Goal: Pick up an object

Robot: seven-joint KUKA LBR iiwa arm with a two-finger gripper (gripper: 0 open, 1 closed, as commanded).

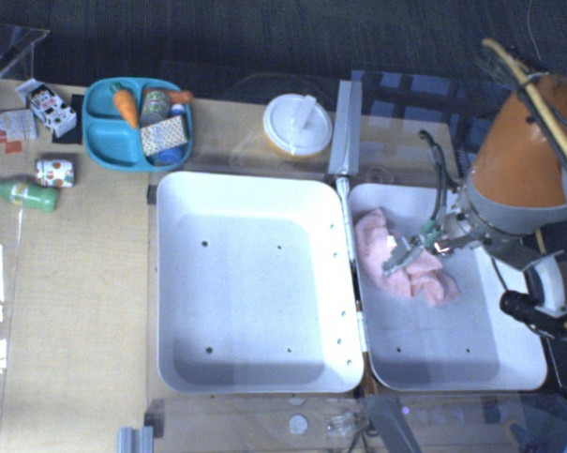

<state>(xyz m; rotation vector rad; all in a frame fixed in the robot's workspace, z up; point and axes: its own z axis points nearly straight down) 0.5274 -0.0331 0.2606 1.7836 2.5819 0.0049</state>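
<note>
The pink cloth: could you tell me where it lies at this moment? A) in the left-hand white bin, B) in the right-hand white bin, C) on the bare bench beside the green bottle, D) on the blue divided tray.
B: the pink cloth lies crumpled in the upper left part of the right-hand white bin, with the gripper down on it.

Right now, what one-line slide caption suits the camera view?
Two-finger gripper low over crumpled pink cloth in right-hand shallow white bin; left-hand white bin alongside.
</note>
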